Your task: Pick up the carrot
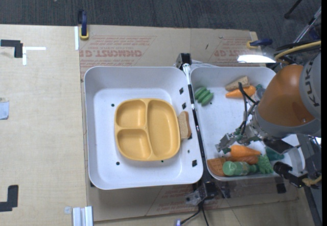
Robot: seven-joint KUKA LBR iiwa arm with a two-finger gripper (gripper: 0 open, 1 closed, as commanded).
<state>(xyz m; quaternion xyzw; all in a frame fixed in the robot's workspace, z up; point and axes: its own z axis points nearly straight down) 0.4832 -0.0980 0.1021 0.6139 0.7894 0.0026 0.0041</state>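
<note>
While reaching in from the right, hangs low over the near half of the right bin [215, 73]: grey arm w/ orange band [284, 98], gripper [232, 141] at the end, pointing left and down. Grip state: can't tell, metal parts too small and cluttered to read. Nothing seen held. Just beside gripper, on its near-right side, carrot [245, 153], lying roughly level, thick end to the left; touching or just apart, can't say which. Packed round that carrot at bin's near wall: round green piece [235, 169], broccoli-like green lump [265, 164], flat orange-brown slab [216, 165] at near-left corner. Toward far end of same bin, second carrot [241, 93], tip pointing left, w/ tan chunk [236, 84] right against its far side. Well apart from those, near bin's left wall, green pods [204, 96]. In left bin [97, 133], approx centred, yellow divided plate [148, 129] w/ three sections. Against plate's right rim, brown bread slice [185, 125], standing on edge or tilted. Both bins side by side on cardboard sheet [133, 49], walls touching at the middle.
</note>
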